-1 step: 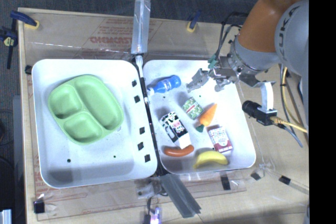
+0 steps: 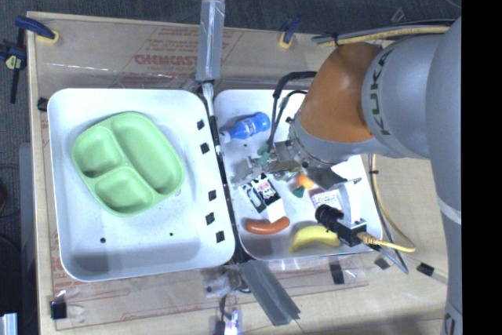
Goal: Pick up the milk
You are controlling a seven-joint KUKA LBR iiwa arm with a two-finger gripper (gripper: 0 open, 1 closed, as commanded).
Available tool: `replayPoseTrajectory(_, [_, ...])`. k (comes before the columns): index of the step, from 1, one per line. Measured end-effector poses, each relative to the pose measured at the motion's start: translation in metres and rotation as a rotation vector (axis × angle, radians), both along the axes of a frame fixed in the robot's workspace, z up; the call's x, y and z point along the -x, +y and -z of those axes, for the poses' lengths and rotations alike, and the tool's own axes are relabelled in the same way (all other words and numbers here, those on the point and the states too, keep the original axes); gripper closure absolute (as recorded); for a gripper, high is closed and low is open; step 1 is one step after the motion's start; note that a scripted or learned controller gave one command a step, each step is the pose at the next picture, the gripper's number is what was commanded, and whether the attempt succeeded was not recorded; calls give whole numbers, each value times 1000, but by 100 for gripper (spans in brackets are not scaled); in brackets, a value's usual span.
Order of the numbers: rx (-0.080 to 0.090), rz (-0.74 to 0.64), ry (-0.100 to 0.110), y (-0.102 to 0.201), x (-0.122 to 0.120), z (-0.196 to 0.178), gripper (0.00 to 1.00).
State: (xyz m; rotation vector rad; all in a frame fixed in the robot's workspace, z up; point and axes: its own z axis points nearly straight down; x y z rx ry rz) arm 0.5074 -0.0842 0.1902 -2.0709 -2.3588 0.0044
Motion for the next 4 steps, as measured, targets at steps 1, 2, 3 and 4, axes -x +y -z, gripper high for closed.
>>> replayPoseTrajectory(1, [7,-20,-26,-11,4,42,0])
replayPoseTrajectory(2, [1,-14,-37,-21,0,49,0])
replayPoseTrajectory(3, [6,-2,-8,-31,7,76,0])
replayPoseTrajectory(4, [3,-10,-6,-30,6,67,100])
